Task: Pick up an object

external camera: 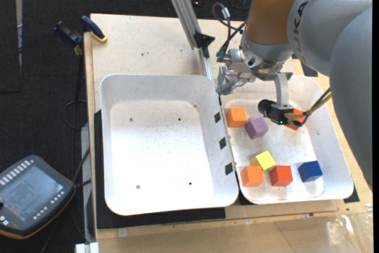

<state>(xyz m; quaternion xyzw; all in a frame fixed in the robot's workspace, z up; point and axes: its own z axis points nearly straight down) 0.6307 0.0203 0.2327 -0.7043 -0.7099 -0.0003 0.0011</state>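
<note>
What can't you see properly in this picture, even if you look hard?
- Camera view: the red thing in the right bin is mostly covered by the robot's own hardware, so its shape is unclear.
- Camera view: the right bin's far edge is partly hidden behind the arm.
- Camera view: the dark specks in the left bin are too small to identify.

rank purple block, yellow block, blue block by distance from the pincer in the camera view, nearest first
From the pincer:
1. purple block, middle of the right bin
2. yellow block, toward the front
3. blue block, front right corner
</note>
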